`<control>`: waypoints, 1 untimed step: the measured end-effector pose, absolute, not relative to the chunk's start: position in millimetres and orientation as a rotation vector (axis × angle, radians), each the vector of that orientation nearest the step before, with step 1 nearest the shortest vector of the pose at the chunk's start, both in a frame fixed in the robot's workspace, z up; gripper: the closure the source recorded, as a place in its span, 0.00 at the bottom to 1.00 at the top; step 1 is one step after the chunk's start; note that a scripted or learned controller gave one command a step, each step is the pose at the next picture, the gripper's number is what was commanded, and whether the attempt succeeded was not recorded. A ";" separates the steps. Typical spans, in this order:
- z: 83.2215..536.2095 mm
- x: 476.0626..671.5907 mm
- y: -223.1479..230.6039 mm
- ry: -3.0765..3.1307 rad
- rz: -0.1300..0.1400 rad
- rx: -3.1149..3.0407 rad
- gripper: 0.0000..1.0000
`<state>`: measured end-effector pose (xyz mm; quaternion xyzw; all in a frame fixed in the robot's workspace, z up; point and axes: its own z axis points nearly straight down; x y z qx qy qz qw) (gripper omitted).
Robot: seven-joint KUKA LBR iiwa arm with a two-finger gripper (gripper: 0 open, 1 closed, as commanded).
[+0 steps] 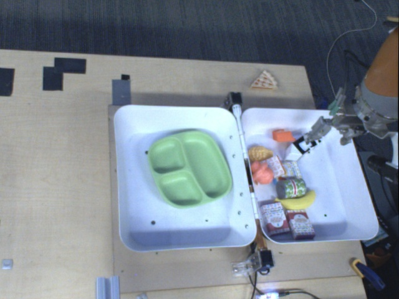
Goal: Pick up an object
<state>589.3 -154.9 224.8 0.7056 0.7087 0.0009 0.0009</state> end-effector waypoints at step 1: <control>86.3 591.4 -145.9 2.221 0.006 2.215 0.00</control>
